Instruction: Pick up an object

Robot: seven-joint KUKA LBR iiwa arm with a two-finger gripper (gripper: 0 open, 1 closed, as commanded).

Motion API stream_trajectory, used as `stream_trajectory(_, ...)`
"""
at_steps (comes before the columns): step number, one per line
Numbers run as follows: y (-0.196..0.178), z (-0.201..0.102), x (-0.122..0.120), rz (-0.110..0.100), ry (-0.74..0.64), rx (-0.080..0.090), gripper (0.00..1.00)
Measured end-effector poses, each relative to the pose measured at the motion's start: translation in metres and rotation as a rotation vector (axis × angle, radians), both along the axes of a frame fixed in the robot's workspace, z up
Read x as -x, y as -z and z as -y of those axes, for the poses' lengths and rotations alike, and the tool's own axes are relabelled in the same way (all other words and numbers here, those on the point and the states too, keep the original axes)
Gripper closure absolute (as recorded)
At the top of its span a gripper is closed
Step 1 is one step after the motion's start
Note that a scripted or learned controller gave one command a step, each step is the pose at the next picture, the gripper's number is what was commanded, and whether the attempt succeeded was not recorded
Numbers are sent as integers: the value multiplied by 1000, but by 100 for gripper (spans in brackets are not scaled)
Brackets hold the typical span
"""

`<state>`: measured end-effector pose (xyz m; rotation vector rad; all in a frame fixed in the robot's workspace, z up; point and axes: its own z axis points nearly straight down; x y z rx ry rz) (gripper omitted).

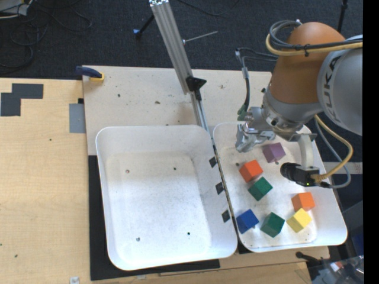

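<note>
In right bin (331,232): seven cubes loose; tool (247,139) above orange cube (251,170), finger state indiscernible. Nothing lifted; pick pending.

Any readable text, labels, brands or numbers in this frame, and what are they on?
"KU": dark letters, cut off by the frame edge, running up the grey KUKA arm.
Black-and-white checker marker on top of the slanted aluminium rail: a pattern, no text.
No other writing shows.
</note>
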<state>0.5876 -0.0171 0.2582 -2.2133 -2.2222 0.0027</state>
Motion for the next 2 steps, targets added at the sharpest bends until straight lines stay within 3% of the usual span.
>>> stream_trajectory(2, 31, -100, 33, -2, -1, 1, 100)
